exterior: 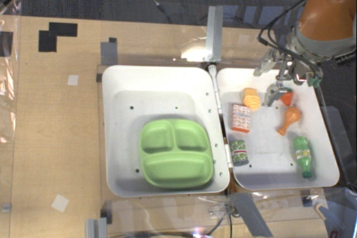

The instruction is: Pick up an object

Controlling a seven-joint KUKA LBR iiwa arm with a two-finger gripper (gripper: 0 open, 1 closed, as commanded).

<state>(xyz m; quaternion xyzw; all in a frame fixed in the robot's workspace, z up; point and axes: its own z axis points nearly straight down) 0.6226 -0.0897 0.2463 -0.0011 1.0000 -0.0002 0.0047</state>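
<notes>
The jaws are poised in the right bin; their opening cannot be told. The toy drumstick, judged light, rigid, is best gripped across its narrow shank.

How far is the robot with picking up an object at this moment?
Nothing looks picked yet. The gripper hangs over the right bin, close to a small red object and the toy drumstick. The green bottle, small carton and can lie untouched. Grasping and lifting remain.
</notes>
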